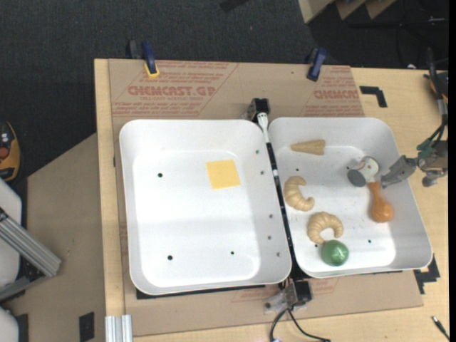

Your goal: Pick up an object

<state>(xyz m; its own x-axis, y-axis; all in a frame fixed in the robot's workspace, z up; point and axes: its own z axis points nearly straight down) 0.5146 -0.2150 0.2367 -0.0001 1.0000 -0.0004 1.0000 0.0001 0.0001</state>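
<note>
1. White plastic forms two shallow bins side by side on a brown board; the left bin [142, 212] holds a yellow square slice [223, 174].
2. Camera view, right bin [406, 251]: a cone-shaped pastry [308, 147], two croissants [298, 193] [325, 226], a green ball [333, 253], an orange pear-shaped piece [380, 206] and a grey-and-white object [362, 171].
3. At the right bin's right rim sits the gripper [399, 171]; whether it is apart or together I cannot tell.

Red "CHEMCAST GP" print read on the brown board [182, 84] covering the table, at its far left, repeated fainter at far right, smaller red lines illegible
</note>
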